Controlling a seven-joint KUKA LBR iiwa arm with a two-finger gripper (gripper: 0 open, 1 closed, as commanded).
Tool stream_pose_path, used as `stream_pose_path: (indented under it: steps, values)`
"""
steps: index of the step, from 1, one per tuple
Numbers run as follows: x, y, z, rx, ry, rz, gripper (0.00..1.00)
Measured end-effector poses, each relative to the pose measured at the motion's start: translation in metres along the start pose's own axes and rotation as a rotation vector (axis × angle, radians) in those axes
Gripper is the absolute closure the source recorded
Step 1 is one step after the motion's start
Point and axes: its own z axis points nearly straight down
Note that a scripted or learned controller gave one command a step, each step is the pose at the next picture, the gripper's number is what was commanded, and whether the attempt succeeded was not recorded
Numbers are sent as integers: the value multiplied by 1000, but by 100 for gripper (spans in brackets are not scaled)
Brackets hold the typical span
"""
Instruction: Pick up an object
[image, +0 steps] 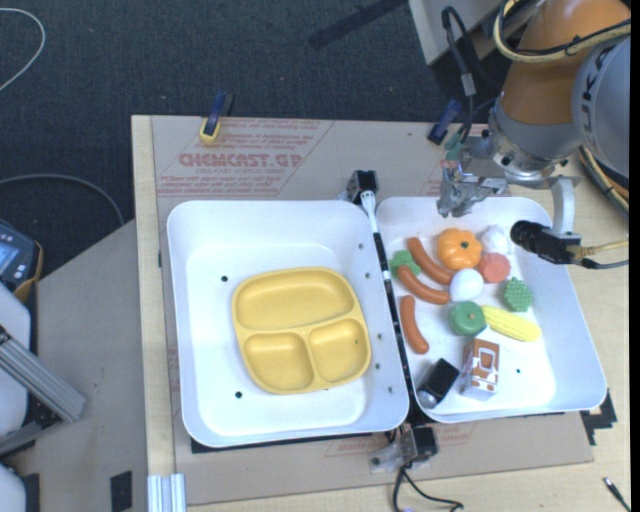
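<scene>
the metal two-finger gripper (458, 203) is seen at the right white bin's (580, 345) far edge, nothing between its narrowly parted fingers; the round orange plastic pumpkin (459, 247) lies just nearer.

Dark carpeted floor (90, 70) with a thin pale cable (36, 40) behind a cardboard-topped bench (250, 160).

1 fixed camera above bench (150, 300), slanted downward view, moderately far, covering both white bins (190, 300); arm (560, 80) enters right.
</scene>
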Motion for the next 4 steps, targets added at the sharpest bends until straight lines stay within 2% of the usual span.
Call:
stream_pose_path:
  steps: [1, 2, 3, 4]
  values:
    - [52, 13, 15, 0, 0, -1, 100]
    - [73, 10, -1, -3, -1, 2, 100]
    - [60, 6, 12, 4, -2, 6, 100]
    - [67, 6, 20, 5, -1, 4, 100]
